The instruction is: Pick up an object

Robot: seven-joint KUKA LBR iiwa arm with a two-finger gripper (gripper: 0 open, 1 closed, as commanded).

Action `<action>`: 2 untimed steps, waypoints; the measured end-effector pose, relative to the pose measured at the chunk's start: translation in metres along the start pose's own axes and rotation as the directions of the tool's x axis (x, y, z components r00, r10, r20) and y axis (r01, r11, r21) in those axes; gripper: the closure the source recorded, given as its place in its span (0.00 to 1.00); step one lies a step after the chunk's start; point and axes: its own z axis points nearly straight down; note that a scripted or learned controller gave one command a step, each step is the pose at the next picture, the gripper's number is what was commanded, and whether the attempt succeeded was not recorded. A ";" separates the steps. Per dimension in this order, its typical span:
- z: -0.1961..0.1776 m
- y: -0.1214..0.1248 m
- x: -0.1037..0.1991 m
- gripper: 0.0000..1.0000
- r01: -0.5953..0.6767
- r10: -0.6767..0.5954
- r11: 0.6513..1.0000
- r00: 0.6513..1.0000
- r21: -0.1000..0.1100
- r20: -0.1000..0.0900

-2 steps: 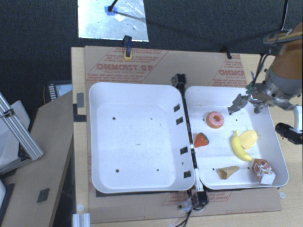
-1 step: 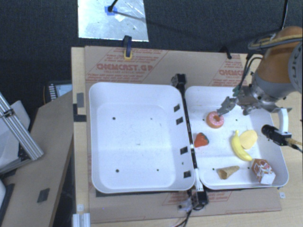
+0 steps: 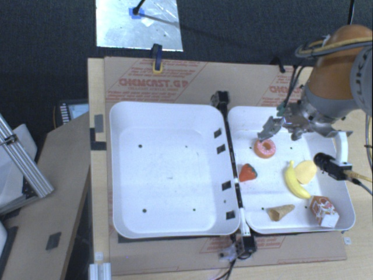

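Note:
In the right bin point(image 3: 344, 200) lie a pink donut point(image 3: 266, 149), a red strawberry point(image 3: 248, 172), a yellow banana point(image 3: 294, 184), a pale yellow lemon point(image 3: 306, 171), a tan cone point(image 3: 281, 212) and a red-and-white box point(image 3: 324, 210). My gripper point(image 3: 282, 130) hangs over the far part of this bin, just above and behind the donut. Its fingers are spread open with nothing between them. The left fingertip point(image 3: 267, 132) is close over the donut's far edge.
The left bin point(image 3: 116, 156) stands beside the right one, with a black-clipped divider point(image 3: 228, 156) between them. A black cylinder on a white bracket point(image 3: 330, 166) sticks out from the arm over the lemon. Cardboard lies under both bins.

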 end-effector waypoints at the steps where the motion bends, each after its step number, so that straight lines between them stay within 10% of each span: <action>1: -0.029 0.007 -0.024 0.00 -0.009 0.009 1.000 1.000 -0.001 0.002; 2: -0.014 0.008 -0.031 0.00 -0.009 0.009 1.000 1.000 0.002 0.003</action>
